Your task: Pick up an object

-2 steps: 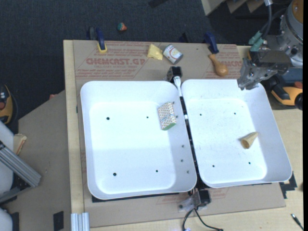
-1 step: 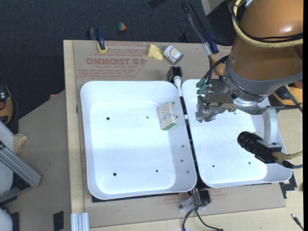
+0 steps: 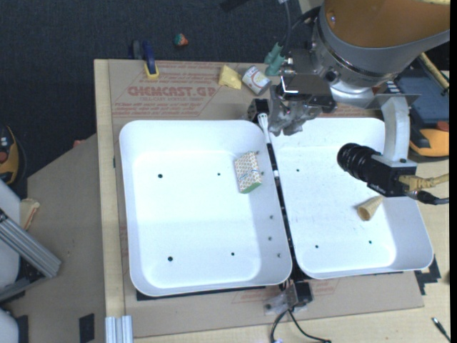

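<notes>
A small box with a green and white pattern (image 3: 248, 171) lies in the left bin (image 3: 164, 213), close to its right wall. A tan wedge-shaped piece (image 3: 369, 208) rests in the right bin (image 3: 335, 256), right of centre. My gripper (image 3: 288, 120) hangs at the far edge of the right bin, by the top of the divider between the bins. It is above and to the right of the patterned box and apart from it. Nothing shows in the gripper.
A black cylinder with cables (image 3: 365, 166) on a white bracket (image 3: 396, 131) juts over the right bin. Behind the bins, on the brown board, lie a yellow scrap (image 3: 230, 77), a small white box (image 3: 255, 79) and a blue and yellow clamp (image 3: 149, 59).
</notes>
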Tool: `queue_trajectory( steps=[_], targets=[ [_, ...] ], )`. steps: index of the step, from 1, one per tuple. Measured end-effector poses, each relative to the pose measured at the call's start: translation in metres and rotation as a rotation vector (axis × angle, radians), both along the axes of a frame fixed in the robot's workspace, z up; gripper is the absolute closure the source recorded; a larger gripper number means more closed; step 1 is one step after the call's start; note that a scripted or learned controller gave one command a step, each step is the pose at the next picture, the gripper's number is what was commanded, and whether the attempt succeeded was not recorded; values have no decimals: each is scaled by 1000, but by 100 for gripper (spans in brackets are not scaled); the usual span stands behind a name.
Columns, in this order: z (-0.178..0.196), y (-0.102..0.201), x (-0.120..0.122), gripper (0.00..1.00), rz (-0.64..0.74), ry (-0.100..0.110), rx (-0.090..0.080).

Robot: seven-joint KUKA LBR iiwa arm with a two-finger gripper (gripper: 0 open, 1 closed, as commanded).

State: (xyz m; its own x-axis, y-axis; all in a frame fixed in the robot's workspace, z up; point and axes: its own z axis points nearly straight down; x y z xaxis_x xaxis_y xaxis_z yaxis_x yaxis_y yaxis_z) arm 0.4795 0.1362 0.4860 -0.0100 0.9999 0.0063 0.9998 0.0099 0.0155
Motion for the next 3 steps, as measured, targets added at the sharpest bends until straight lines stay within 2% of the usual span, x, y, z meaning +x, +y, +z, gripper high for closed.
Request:
queue_trajectory(
  steps=[1,2,3],
  targets=[
    [-70,94,42,100,-2,22,-7],
    [-132,88,-3,100,-8,26,-10],
    [-78,88,0,100,-9,10,-3]
  ],
)
